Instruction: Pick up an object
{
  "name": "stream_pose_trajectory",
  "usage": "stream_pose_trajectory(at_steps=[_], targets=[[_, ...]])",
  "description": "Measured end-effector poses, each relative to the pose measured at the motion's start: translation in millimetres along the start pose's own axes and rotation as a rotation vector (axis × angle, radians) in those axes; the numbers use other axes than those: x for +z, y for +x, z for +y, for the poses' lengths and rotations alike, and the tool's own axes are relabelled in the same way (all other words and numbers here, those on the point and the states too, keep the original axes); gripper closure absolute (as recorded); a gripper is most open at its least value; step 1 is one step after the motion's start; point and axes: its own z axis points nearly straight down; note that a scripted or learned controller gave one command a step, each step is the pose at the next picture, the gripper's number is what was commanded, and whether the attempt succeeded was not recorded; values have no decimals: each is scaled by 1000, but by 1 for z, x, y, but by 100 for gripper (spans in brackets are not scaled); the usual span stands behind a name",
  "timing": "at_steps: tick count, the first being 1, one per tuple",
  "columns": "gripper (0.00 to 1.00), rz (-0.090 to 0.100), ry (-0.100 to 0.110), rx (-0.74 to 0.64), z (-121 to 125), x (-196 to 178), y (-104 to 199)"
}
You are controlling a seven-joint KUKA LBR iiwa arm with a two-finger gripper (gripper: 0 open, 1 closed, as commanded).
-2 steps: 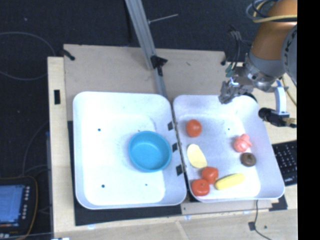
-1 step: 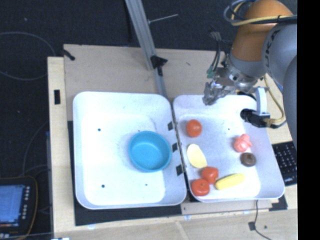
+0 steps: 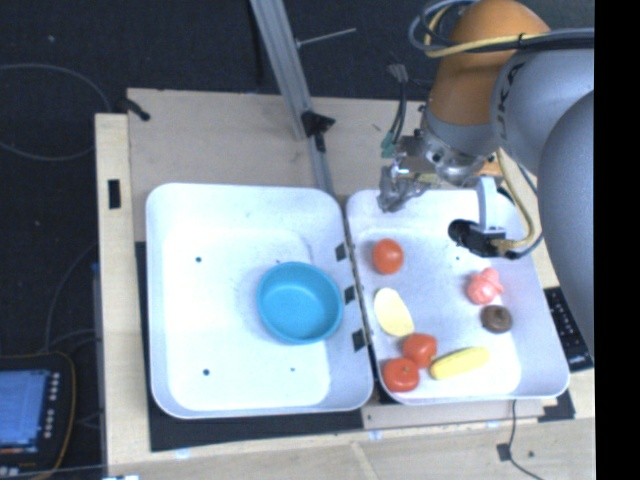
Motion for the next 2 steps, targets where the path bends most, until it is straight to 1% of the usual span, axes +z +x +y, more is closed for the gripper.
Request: stream_pose_trajectory(at_steps=[1,2], targets=[[100,2,-5,-2,-4,-14,56],[100,1,3,-5,-6,-6,106]])
